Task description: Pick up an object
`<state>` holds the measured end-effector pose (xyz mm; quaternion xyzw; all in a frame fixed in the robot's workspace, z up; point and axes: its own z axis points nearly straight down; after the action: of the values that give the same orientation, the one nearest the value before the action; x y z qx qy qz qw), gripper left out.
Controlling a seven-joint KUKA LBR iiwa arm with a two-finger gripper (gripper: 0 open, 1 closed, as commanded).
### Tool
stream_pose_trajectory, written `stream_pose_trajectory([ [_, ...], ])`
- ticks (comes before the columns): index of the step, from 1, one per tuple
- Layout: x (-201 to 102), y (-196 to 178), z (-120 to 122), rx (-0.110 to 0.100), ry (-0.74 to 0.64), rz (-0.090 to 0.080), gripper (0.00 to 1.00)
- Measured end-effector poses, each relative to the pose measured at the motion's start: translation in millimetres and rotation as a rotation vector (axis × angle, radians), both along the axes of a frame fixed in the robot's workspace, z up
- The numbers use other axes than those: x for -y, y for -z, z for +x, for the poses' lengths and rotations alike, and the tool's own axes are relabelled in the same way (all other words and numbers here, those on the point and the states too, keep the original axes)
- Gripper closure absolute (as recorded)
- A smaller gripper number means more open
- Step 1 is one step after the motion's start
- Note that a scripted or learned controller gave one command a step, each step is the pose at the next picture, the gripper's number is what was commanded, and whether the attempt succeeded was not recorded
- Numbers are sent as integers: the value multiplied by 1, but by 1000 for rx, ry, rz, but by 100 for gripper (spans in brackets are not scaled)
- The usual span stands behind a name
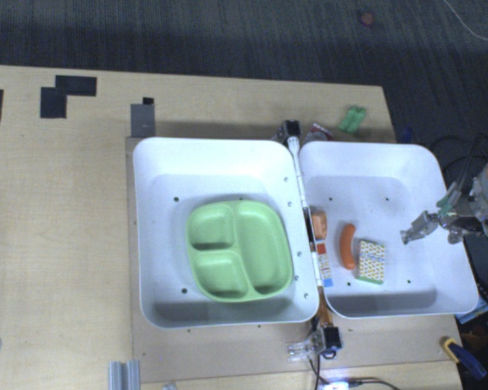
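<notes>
A robotics lab or test cell is indicated, not a home or kitchen. A plain light wooden bench is seen, marked with black tape patches and fitted with two shallow white bins set side by side and joined at a clamped seam. Loose cables are run across dark grey carpet-like flooring beyond the bench. Small connectors and wiring are mounted at the near edge of the bins. Toy-like test items are laid in the bins, such as a green divided plate. An industrial arm's gripper is reached in from the right.
</notes>
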<state>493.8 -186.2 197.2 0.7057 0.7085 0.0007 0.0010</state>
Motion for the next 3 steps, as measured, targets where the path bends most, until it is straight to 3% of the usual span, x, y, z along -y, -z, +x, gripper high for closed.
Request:
stream_pose_trajectory([
  [1, -61, 106, -3, 1, 0, 1, 0],
  [2, -61, 96, -2, 4, 0, 0, 100],
  [3, -125, -10, -6, 3, -1, 1, 100],
])
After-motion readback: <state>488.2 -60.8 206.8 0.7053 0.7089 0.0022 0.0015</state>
